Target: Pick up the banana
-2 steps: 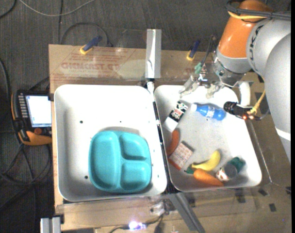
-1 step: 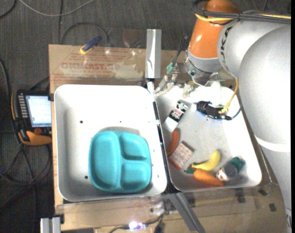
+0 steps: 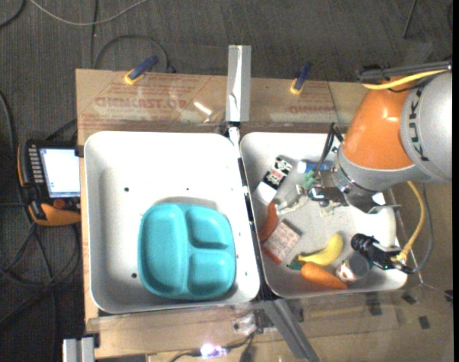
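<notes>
The banana [image 3: 325,250] has not been picked up: it lies on the floor of the right bin [image 3: 254,164], toward that bin's near edge, while the end effector [image 3: 314,191] sits above the bin's middle, apart from the fruit and nearer the bin's far wall; whether its grasping parts are spread or pressed together cannot be determined. The approach, closure and lift therefore all remain. The banana is a short, curved yellow piece with a darker tip, resting just beside an orange carrot [image 3: 322,275] and near a red-and-white packet [image 3: 281,239].
</notes>
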Controlling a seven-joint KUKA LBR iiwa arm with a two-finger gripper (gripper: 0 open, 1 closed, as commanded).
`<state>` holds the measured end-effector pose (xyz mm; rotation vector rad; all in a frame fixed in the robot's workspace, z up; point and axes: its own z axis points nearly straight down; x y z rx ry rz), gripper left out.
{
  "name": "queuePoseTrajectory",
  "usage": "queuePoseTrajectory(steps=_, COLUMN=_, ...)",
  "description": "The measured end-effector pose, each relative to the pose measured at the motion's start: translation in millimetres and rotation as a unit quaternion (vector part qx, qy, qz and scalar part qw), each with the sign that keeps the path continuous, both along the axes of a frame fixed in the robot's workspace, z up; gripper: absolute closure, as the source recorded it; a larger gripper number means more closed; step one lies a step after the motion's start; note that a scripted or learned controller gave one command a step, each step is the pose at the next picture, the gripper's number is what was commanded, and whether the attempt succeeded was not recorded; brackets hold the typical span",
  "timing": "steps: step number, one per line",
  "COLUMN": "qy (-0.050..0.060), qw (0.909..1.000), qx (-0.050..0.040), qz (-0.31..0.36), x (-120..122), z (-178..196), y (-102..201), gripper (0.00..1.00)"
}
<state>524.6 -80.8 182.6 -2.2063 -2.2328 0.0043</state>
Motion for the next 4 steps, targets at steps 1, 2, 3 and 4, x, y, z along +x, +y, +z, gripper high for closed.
queuePoseTrajectory(steps=1, qy=0.000, qw=0.9993, qx=0.0000, qz=-0.036, x=-41, z=-39, y=-66, gripper=0.00)
queuePoseTrajectory(steps=2, qy=-0.006, qw=0.9990, qx=0.0003, qz=-0.045, x=-37, z=-93, y=-94, gripper=0.00)
queuePoseTrajectory(steps=3, qy=-0.008, qw=0.9990, qx=-0.0011, qz=-0.045, x=-35, z=-83, y=-95, gripper=1.00)
queuePoseTrajectory(steps=4, qy=-0.001, qw=0.9953, qx=-0.0006, qz=-0.096, x=-35, z=34, y=-19, gripper=1.00)
